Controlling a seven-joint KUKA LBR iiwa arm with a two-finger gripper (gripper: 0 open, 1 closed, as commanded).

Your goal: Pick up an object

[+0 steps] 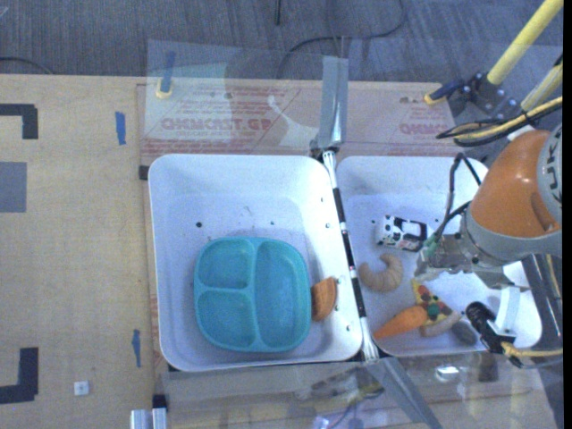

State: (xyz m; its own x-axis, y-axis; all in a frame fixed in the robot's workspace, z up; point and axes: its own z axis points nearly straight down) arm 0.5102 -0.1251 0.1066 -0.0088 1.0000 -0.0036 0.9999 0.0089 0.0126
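your tool [438, 262] is hanging over the right bin [357, 181], grip state unclear | croissant [382, 273], carrot [402, 322], cow toy [399, 231] are lying just beside it | teal divided plate [252, 293] is sitting in left bin [179, 186]

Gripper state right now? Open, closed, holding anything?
Gripper: cannot be told from the camera view. It sits low over the right bin, near the croissant and the carrot.
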